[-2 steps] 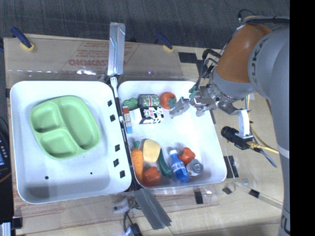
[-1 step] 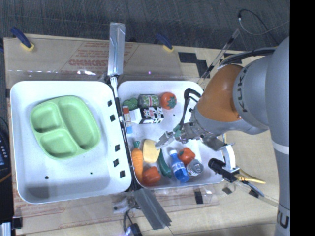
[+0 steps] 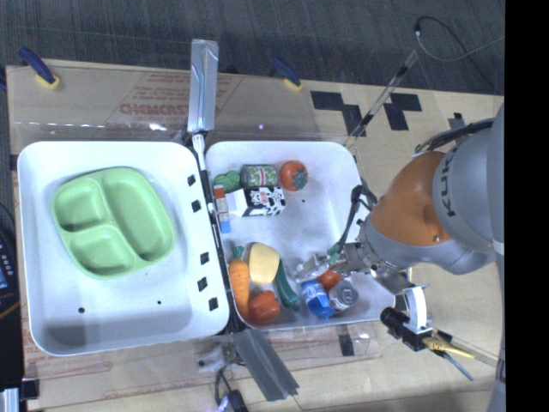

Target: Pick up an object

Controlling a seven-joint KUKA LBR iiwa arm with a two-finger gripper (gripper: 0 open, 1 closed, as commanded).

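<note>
Two-finger gripper (image 3: 330, 269) low in right white bin's (image 3: 330, 157) near corner, directly over small blue-labelled bottle (image 3: 315, 299) and silver can (image 3: 345, 296); finger state cannot tell, bottle just below-left.

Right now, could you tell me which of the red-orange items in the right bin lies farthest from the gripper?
The tomato at the bin's far edge beside the green can; the others crowd the near end.

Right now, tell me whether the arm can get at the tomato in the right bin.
Probably yes. The tomato lies at the right bin's far edge with bare floor on its right, and nothing covers it. The arm hangs over the same bin.
</note>
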